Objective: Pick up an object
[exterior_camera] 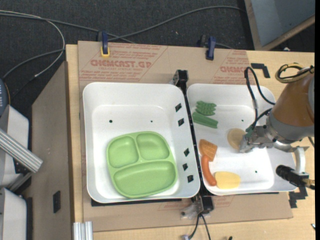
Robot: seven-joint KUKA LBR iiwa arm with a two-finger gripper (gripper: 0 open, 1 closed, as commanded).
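Tan round piece [235,137] in the right bin [260,184] sat at your pincer [246,143], not lifted; I couldn't tell its grip.

A cardboard-covered bench [150,59] is seen, on which two white bins are set side by side: the right bin [260,181] beneath the gripper [246,145], the left bin [95,134] beyond.

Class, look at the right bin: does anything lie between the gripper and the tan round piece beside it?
Nothing visible does. The gripper sits right at the tan round piece, at its right edge. The green pieces, the orange wedge, the orange stick and the yellow piece all lie off to the side.
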